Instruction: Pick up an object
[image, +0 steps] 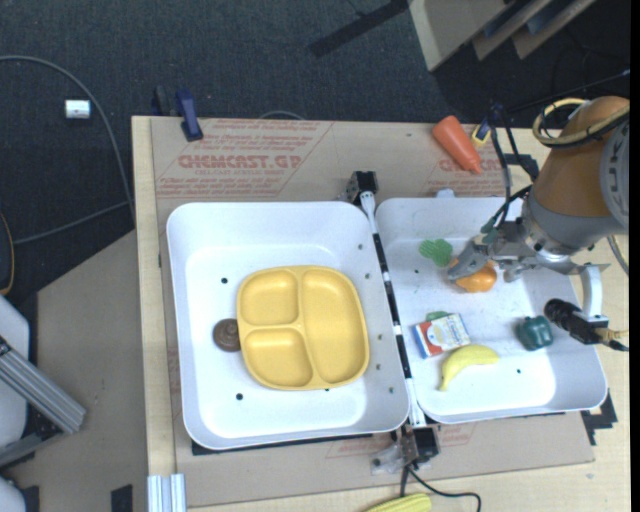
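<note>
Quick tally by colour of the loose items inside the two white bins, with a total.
Yellow: 2, divided plate, banana
Green: 2, light green piece, dark green item
Orange: 1, orange item under the gripper
Brown: 1, round disc
Multicoloured: 1, small carton
Total: 7

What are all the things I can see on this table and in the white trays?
Bins: two, white, side by side on the bench.
Divided plate: one, yellow, in the left bin.
Round disc: one, brown, tucked at the plate's left edge.
Green piece: one, right bin, upper part.
Orange ball: one, right bin, at the gripper.
Small box: one, red, white and green, right bin.
Banana: one, yellow, right bin, front.
Teal block: one, right bin, right side.
Carrot: one, orange, on the bench behind the bins.
Gripper: one, grey, over the orange ball.
</note>
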